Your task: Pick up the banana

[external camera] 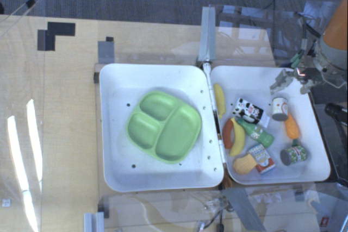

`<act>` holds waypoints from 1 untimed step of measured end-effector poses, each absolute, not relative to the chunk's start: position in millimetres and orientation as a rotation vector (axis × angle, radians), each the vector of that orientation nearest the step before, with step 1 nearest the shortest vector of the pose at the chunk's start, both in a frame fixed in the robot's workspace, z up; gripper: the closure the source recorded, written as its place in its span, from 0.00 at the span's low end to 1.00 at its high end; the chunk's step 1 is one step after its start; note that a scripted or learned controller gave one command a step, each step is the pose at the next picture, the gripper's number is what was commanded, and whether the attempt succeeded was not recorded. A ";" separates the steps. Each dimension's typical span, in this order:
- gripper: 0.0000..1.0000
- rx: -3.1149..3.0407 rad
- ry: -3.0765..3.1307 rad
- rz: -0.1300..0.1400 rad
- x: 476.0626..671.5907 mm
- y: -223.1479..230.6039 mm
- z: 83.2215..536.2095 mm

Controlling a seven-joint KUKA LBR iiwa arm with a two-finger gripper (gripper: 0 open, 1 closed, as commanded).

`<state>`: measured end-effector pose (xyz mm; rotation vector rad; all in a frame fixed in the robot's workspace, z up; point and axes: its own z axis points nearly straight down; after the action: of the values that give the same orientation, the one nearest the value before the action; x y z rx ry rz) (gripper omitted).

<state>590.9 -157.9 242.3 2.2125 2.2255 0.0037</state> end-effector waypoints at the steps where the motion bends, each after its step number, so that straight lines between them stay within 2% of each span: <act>1: 0.00 2.193 2.248 0.003 520.1 -124.6 127.1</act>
<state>520.1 -124.6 127.1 2.1926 2.2479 0.0026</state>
